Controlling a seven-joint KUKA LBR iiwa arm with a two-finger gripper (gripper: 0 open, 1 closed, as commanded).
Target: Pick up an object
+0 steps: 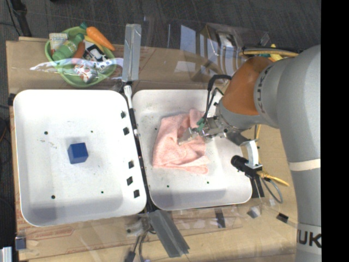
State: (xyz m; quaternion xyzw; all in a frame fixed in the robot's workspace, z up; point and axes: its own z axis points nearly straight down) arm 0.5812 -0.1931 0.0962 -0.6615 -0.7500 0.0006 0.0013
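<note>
A crumpled pink cloth (174,146) lies in the middle of the right bin (229,190). My gripper (192,134) is down at the cloth's upper right edge, touching it where the fabric bunches up. The grey arm with its orange band reaches in from the right, above the bin's right side. A small blue cube (78,152) sits alone in the left bin (32,201), left of centre.
A green bowl (82,56) holding a carrot and other small items stands beyond the left bin's far edge. A raised divider with black clips (132,146) separates the two bins. Cables trail off the bench at the right.
</note>
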